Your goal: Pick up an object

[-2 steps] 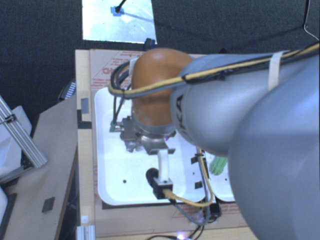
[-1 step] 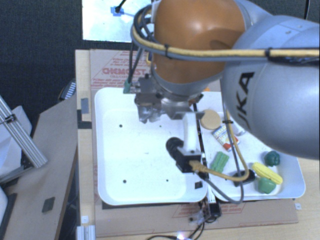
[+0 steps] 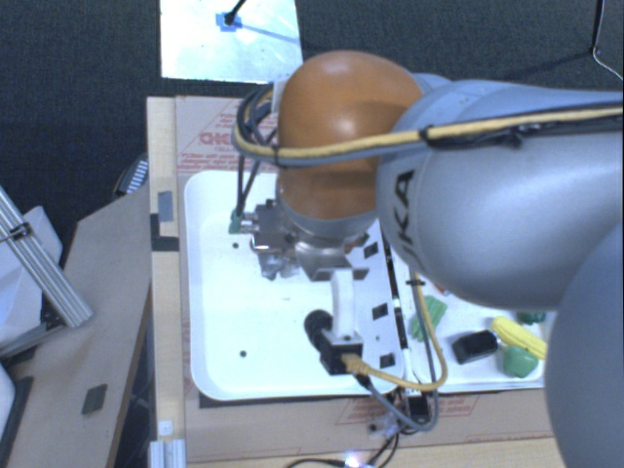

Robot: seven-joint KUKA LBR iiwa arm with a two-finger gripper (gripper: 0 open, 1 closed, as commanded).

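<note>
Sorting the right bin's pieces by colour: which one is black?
The black block, a dark boxy piece lying left of the yellow piece and the green piece; the others are brightly coloured.

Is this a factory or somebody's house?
Neither, probably: it looks like a robot test lab. A big grey and orange arm hangs over white bins on a bench, with loose cables and a few small toys, like a yellow one, to grab.
</note>
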